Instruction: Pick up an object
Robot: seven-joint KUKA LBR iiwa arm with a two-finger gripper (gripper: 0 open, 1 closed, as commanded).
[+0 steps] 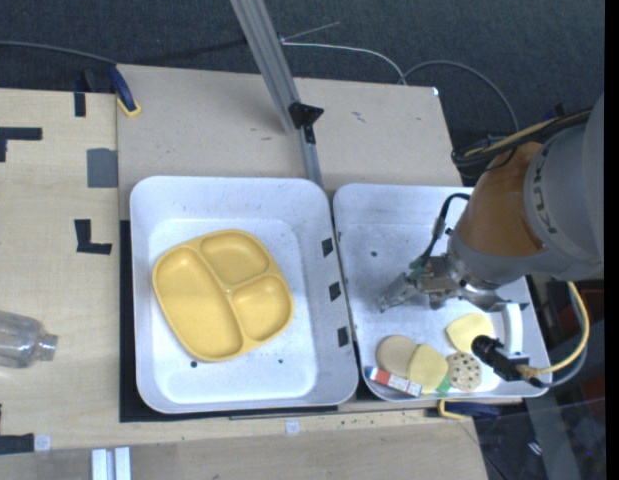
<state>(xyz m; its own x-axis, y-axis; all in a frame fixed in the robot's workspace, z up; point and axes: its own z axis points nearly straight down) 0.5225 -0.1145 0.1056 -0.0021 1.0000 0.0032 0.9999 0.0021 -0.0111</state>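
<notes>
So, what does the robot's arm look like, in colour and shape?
The arm is thick and rounded, with a grey casing and a broad orange band above the wrist. Its gripper is small, of dull grey metal.

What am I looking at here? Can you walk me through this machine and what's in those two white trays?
This is one camera looking down at a slant on a workbench. The grey and orange robot arm reaches in from the right. Its gripper hangs low inside the right bin, with nothing visibly held. The left bin holds a yellow divided plate. At the right bin's near end lie small pieces: a tan round one, a pale yellow one and a speckled disc. A clear bottle lies on the bench, far left.
</notes>
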